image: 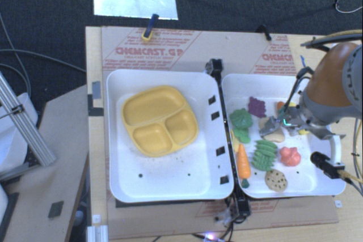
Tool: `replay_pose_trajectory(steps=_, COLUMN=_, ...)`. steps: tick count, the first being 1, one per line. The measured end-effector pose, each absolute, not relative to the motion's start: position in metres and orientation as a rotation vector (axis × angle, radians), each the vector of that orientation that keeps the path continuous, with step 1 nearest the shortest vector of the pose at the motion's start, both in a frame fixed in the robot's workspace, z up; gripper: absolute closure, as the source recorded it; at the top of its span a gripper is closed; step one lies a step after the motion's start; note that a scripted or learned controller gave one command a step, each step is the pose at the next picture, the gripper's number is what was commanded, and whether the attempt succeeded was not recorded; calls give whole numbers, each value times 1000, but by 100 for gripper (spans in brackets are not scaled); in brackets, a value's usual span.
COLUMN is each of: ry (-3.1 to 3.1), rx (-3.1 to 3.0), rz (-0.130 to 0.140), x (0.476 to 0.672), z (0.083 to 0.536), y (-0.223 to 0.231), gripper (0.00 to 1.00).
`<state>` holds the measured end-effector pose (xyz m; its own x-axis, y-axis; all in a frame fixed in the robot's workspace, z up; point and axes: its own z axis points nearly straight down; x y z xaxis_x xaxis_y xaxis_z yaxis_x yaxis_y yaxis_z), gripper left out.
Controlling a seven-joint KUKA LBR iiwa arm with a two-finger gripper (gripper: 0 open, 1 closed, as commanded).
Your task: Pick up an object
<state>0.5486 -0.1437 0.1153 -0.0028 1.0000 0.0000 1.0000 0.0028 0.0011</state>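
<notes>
**A:** How far along is the pick?

**B:** Early, I judge. Nothing is lifted yet. The grey arm with the orange band (334,85) reaches in from the right, and its gripper (282,121) hangs low in the right white bin (300,187), just above a pale beige potato-shaped toy (274,135). Whether the fingers are spread or closed I cannot tell, and nothing shows between them. The grasp and the lift are left to do.

**A:** What is there, counted, largest first?

**B:** Two shallow white bins side by side on the surface. The left white bin (164,187) holds one yellow plastic three-compartment plate (160,120). The right bin holds the toy foods: one green broccoli (241,119), one green pea-pod bundle (264,155), one orange carrot (243,162), one purple grape bunch (257,106), one pink-red strawberry-like fruit (290,156), one brown speckled cookie (275,179), and the potato.
</notes>
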Motion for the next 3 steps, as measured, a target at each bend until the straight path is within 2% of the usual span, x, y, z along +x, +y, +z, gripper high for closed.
replay_pose_trajectory(steps=1, ry=2221, rx=2226, rz=-3, x=493, z=83, y=-152, gripper=0)
replay_pose_trajectory(steps=2, ry=2221, rx=2210, rz=4, x=488, z=85, y=-99, gripper=0)
replay_pose_trajectory(steps=3, ry=2216, rx=2213, rz=0, x=488, z=101, y=-89, gripper=0)
